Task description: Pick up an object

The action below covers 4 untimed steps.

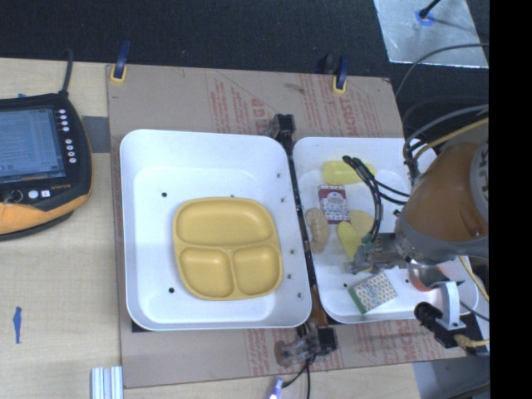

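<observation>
Brown cardboard covers my desk (208, 98) across the middle of the frame, with two white bins side by side on it and a teach pendant (37, 160) at the far left. In the left bin (145, 223) lies a yellow divided tray (226, 246). The right bin (332, 306) holds the small things: a yellow piece (337, 172) near its top, a red and white packet (333, 203) below that, a pale tan lump (316, 227) by the bin's left wall, another yellow piece (349, 237), and a green patterned card (374, 290) near the bottom rim. My tool (374, 254) hangs low over the right bin, just above the card and beside the lower yellow piece; whether its jaws are apart or together I cannot tell. Nothing is lifted as far as I can see, so I judge the pick not yet made: closing and raising remain. The card, my likeliest target, lies flat, its long axis slanting from lower left to upper right.
</observation>
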Each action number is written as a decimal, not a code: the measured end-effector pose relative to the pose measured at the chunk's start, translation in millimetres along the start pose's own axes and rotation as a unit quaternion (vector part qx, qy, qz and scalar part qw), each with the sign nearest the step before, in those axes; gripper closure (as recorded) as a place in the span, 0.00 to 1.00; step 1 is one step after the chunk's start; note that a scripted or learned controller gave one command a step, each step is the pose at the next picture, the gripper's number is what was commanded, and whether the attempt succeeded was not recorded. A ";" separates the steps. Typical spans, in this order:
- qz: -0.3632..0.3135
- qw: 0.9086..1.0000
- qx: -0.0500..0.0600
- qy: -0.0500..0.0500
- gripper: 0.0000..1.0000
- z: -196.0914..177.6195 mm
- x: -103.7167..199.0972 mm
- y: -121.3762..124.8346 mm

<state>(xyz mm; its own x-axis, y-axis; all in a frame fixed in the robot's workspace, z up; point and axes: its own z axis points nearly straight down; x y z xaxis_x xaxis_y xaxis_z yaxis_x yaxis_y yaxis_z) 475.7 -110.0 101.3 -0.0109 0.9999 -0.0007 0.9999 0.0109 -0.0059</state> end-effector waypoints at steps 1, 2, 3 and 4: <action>0.000 1.000 0.000 0.000 0.00 0.0 0.1 0.0; 0.002 1.000 -0.002 0.000 0.00 8.9 5.9 66.3; 0.002 1.000 0.000 0.001 0.00 10.1 3.8 -0.3; 0.000 1.000 0.001 0.000 1.00 0.1 2.9 -0.4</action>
<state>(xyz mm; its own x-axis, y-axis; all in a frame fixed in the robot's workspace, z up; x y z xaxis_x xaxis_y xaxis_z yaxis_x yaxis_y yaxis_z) 475.2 -107.1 101.2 -0.0118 0.9999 -0.0004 0.9999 0.0118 -0.0074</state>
